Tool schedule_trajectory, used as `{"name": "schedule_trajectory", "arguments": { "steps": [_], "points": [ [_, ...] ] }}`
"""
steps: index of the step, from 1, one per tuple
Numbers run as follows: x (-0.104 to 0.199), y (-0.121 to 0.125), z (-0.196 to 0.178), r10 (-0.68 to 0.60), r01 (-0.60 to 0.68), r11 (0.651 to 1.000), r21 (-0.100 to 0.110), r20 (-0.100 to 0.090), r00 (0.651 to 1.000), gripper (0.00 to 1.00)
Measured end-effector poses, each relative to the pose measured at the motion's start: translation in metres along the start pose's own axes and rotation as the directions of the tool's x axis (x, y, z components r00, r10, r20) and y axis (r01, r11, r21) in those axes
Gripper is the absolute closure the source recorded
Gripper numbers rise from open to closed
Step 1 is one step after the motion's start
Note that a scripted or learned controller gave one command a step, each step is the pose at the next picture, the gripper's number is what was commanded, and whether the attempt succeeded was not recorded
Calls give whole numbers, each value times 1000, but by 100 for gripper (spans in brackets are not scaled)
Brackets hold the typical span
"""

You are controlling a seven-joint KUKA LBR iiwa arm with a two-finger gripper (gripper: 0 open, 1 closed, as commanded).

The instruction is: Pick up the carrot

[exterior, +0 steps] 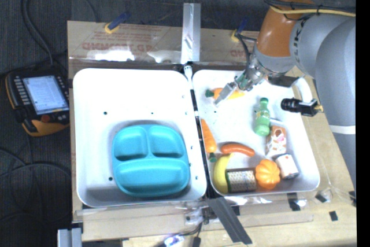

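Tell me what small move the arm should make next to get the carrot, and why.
Probably shift the gripper toward the near left side of the right white bin. The long orange carrot lies along that bin's left wall, apart from the gripper, which hovers near the bin's far edge over a small orange and yellow item. That item is too small to identify.

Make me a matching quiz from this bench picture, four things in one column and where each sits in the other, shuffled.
Things:
1. blue tray
2. carrot
3. green bottle
4. gripper

Places:
A. middle of the right bin
B. against the right bin's left wall
C. in the left bin
D. over the right bin's far end

Pairs: 1-C, 2-B, 3-A, 4-D
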State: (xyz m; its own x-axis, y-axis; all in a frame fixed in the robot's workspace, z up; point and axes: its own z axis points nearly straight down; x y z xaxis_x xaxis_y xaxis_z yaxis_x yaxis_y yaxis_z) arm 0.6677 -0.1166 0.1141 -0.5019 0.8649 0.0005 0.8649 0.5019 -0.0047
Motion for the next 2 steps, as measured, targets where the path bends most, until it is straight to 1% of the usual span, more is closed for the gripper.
{"name": "schedule_trajectory", "arguments": {
  "steps": [1,2],
  "points": [
    [-5,-2,17,-75,75,997,8,6,997,0],
    [-5,0,9,-77,77,997,5,8,997,100]
  ]
}}
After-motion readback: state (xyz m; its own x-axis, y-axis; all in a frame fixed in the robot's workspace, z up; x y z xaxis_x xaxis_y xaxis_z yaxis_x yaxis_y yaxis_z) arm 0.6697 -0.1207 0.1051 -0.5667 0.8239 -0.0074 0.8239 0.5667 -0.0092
